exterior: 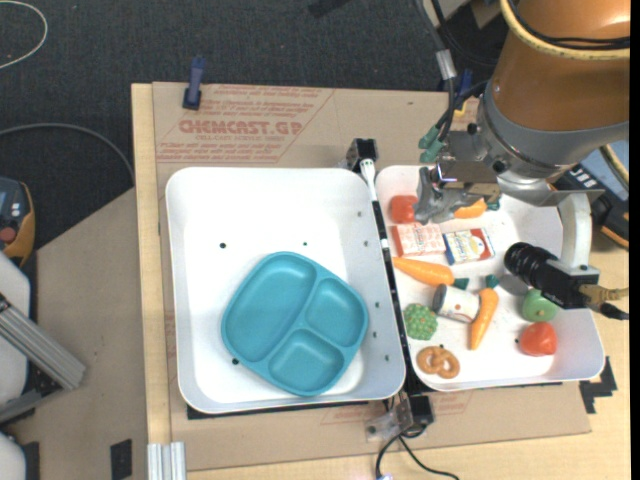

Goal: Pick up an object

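Orange toy food dominates the right bin (575,363), where the gripper (436,200) hangs low over the far-left corner. Whether it is wide, narrow or holding anything cannot be told, since the wrist hides its working end. Just beside it to the left lies a small red tomato (402,208), and directly on its near side sits a red-and-white carton (419,240), with a second white box (468,245) to the right of that. A small orange piece (471,209) lies at the gripper's right.

Judging by position, the carton or the tomato is the likeliest target: both lie almost under the claw, so the coming move calls for a short drop more than a reach. A carrot (424,270) on the near side of the carton runs left to right; another carrot (483,316) runs near to far.

Printing on the cardboard (240,125) under the bins reads roughly "CHEMCAST", seen upside down. The carton's own print is too small to read. A teal divided plate (293,322) lies in the left bin (200,208).
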### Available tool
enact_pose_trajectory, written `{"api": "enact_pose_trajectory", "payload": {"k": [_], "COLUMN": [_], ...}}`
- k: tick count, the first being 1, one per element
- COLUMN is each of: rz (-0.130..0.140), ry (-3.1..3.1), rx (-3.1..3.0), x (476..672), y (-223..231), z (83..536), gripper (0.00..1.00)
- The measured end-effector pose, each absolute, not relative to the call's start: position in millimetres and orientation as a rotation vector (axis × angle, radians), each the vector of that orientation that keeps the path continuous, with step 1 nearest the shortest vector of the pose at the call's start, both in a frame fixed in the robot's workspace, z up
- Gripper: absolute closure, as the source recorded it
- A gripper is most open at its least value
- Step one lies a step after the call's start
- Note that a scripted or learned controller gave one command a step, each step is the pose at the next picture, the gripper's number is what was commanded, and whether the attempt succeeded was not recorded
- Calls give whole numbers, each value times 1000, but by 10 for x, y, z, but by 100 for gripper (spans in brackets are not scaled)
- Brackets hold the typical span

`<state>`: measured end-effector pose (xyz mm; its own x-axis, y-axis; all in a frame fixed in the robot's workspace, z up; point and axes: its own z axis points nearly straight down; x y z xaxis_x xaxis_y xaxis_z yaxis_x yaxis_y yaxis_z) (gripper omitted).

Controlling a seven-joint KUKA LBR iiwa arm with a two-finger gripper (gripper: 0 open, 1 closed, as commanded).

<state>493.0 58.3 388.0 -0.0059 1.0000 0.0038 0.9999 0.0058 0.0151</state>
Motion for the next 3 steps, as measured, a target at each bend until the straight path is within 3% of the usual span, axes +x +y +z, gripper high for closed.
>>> {"api": "enact_pose_trajectory", "payload": {"k": [1,2,3], "rz": [-5,-15,9], "ry": [2215,2222,2231], "rx": [2231,2233,2209], "x": [4794,4774,4797], "y": [-65,-382,473], "z": [3649,2524,3041], "gripper": [100,100,100]}}
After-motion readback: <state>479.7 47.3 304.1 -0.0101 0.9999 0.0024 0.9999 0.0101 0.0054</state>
